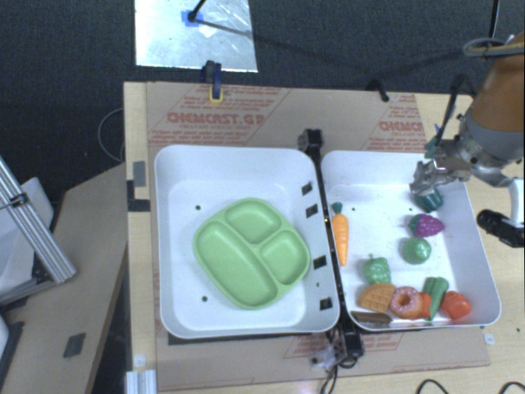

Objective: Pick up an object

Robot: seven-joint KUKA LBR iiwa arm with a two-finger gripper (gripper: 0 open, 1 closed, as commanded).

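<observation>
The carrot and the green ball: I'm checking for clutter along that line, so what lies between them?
In the camera view, only bare white bin floor lies between the carrot and the green ball; the green pepper sits just below that line.

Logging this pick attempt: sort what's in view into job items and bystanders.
Job items: two-finger gripper; teal toy piece under it; purple grape toy; round green toy; orange plastic carrot; pink-iced toy doughnut.

Bystanders: green divided plate; blue clamp; foil sheet.
</observation>
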